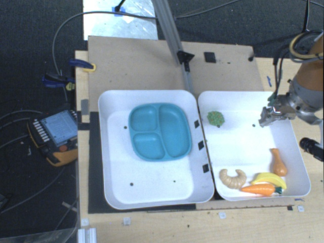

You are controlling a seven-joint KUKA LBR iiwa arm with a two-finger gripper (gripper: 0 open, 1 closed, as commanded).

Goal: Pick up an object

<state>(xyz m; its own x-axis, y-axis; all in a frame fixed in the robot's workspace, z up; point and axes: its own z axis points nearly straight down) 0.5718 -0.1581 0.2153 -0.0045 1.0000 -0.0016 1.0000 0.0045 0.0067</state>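
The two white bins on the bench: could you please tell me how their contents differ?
The left white bin holds one blue divided plastic plate; the right white bin holds several small toy foods. The plate sits centrally towards the far side; most foods cluster at the right bin's near corner, with a green broccoli-like piece apart. Both bins are shallow.

Two white bins [152,196] [243,151] sit on one table [136,59]. One blue divided plate [160,131] with three compartments lies in the left bin. The right bin holds five food items: one broccoli floret [216,118], one croissant [232,178], one banana [271,179], one carrot [259,189] and one orange gourd-shaped piece [278,162].
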